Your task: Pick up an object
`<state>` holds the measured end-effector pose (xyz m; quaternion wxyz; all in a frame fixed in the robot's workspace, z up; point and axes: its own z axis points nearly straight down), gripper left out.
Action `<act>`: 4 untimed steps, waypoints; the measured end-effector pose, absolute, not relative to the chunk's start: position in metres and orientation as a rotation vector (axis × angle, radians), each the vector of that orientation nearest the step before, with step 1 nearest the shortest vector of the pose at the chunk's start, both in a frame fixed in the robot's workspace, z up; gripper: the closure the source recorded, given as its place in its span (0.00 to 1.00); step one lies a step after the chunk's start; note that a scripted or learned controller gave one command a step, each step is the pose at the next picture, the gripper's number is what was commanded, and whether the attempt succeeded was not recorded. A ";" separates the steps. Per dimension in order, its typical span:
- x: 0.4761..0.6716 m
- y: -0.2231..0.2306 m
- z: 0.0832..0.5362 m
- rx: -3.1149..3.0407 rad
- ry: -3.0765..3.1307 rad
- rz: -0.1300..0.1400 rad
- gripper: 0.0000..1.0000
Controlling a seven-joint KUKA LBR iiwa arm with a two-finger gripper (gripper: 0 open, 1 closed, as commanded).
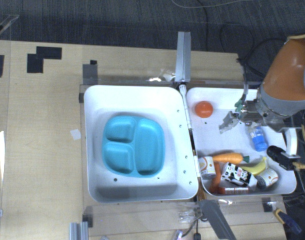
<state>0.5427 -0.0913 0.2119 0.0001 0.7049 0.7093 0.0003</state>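
My gripper (229,120) hangs over the middle of the right bin (220,96), open, with nothing between its fingers. An orange-red ball (203,109) lies to its left near the bin's back left corner. Just right of the gripper, a small clear bottle with a blue label (259,138) lies partly under the wrist. Along the bin's front wall sit a carrot (227,158), a banana (256,166), a black-and-white box (236,174) and a small can (207,165), packed close together.
The left bin (92,134) holds a blue divided plate (134,145). A ridge (188,134) separates the two bins. A grey post (183,59) stands behind the bins, and the arm's orange band (290,66) rises at the right.
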 end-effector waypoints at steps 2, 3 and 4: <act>0.537 -0.104 0.089 1.967 2.435 0.010 0.00; 0.552 -0.105 0.089 2.114 2.315 0.012 0.00; 0.494 -0.122 0.089 2.140 2.282 0.015 0.00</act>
